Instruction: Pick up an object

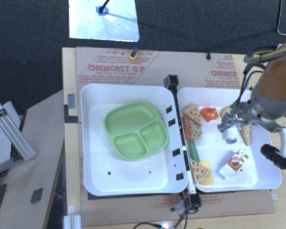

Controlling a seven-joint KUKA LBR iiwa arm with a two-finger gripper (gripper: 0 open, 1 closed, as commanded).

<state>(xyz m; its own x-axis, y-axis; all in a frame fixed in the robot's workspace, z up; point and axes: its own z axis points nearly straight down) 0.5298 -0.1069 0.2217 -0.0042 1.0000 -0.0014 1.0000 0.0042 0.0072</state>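
The right bin [267,178] holds several toy foods. A waffle piece [193,114] and a red piece [209,113] lie at its far left, with an orange carrot [186,127] and a green stick [194,150] along the left wall. Another waffle with a yellow piece [201,171] sits at the near left. A small white carton with a red label [234,163] lies near the front. My gripper [229,133] hangs over the middle of this bin, beside a tan cone-shaped piece [246,134] and above the carton.
The left bin [93,175] bears a green three-compartment plate [136,130]. A black divider with clips [177,137] runs between the two bins. The grey arm with its orange band [276,80] covers the right bin's far right corner.
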